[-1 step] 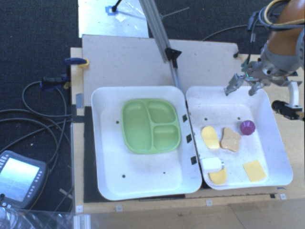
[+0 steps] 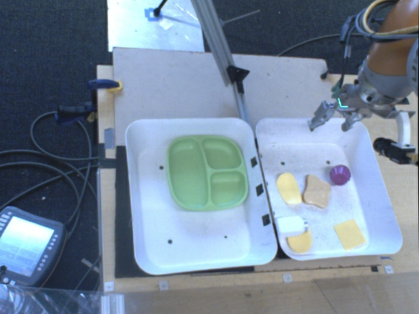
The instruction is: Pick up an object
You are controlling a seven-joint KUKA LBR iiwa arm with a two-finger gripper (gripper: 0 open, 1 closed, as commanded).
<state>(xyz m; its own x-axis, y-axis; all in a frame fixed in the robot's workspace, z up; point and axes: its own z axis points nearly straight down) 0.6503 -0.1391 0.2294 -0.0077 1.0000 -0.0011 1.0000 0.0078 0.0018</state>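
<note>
Nearest the camera, at the lower left, a handheld control pendant (image 2: 26, 244) lies on the dark floor mat, its lower edge cut off by the frame, with black cables (image 2: 55, 156) looping away from it.

On the bench, the right bin (image 2: 383, 195) holds six small things. Closest to its near rim are a flat yellow square (image 2: 349, 233) and a small white block (image 2: 291, 225) that lies on top of a rounded orange-yellow piece (image 2: 300, 242), hiding part of it. Farther in, a yellow oval piece (image 2: 289, 188) lies just beside a tan toast-shaped piece (image 2: 317, 191), and a small purple object (image 2: 340, 174), too small to identify, lies just beyond the toast.

The left bin (image 2: 147, 241) holds a green divided plate (image 2: 207, 173) with three compartments: one long one on its left, two smaller ones on its right.

Over the far rim of the right bin, the gripper (image 2: 335, 118) hangs with its two fingers spread apart and nothing between them. It is well apart from every piece in the bin; the purple object is the nearest. Behind it the grey wrist and orange band of the arm (image 2: 393, 51) rise toward the upper right corner, where the frame cuts them off.

At the back, a grey metal pole (image 2: 216, 34) slants up from between the bins and out of the top edge.
</note>
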